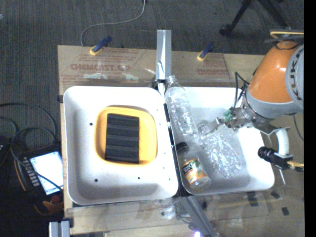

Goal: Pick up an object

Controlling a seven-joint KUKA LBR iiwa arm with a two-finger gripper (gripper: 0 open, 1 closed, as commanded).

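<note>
My gripper [215,126] hangs low in the right bin [256,181], reaching in from the right under the orange wrist band. Its tip is just above the upper end of a crumpled clear plastic piece [222,154]. A clear plastic bottle [179,111] lies along the bin's left wall. A small bottle with an orange label and a black cap [192,170] lies near the front left corner. In the left bin [79,181] rests a yellow block with a black ridged top [125,136]. Nothing can be seen held in the gripper.
A metal post [163,53] stands behind the seam between the bins. Two clamps [100,45] hold the cardboard sheet at the back. A black fitting with a white hose [274,152] sticks out of the arm over the right bin's right rim.
</note>
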